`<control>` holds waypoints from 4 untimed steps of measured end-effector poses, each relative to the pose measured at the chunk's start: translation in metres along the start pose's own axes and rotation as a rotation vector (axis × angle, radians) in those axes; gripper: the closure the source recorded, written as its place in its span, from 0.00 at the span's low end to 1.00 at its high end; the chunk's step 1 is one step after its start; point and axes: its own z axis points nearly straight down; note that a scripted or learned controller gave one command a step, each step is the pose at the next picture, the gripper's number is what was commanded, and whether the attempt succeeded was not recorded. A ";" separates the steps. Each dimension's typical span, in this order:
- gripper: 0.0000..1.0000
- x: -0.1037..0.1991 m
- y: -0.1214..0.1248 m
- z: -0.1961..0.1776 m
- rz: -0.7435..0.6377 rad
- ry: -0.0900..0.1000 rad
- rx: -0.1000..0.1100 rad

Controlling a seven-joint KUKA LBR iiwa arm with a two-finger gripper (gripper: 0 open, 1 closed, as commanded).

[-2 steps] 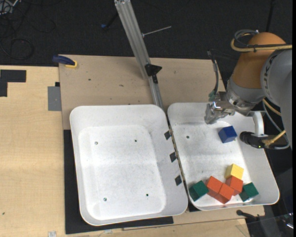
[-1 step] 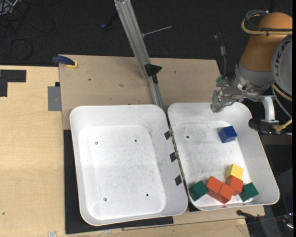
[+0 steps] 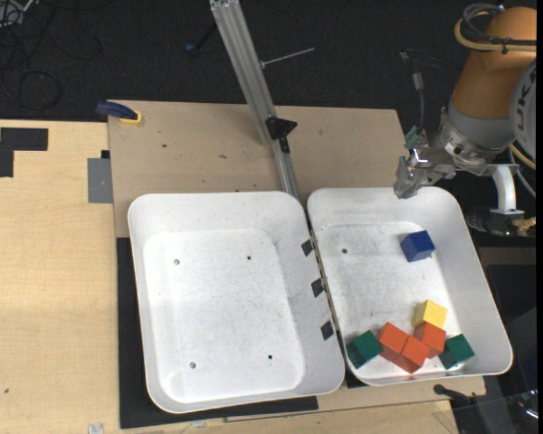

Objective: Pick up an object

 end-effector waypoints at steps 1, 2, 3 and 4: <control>1.00 0.041 -0.029 0.012 -0.002 0.002 0.007; 1.00 0.095 -0.051 0.009 -0.004 0.003 0.006; 1.00 0.142 -0.088 0.014 -0.003 0.003 0.008; 1.00 0.196 -0.111 0.008 -0.004 0.003 0.007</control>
